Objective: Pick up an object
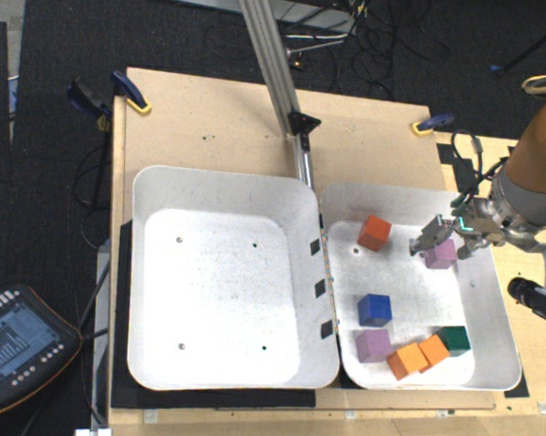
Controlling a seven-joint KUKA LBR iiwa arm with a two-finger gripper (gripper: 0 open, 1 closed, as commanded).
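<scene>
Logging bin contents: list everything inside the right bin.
Right bin: orange cube, blue cube, purple cube, orange block, green cube, and a purple block partly covered by the gripper.

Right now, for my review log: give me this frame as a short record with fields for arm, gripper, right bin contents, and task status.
arm: reaches in from the right, over the right bin
gripper: low, at the light purple block near the bin's far right
grasp: cannot tell
other blocks: orange-red block, blue block, purple block, orange block, green block
status: no block visibly lifted
</scene>
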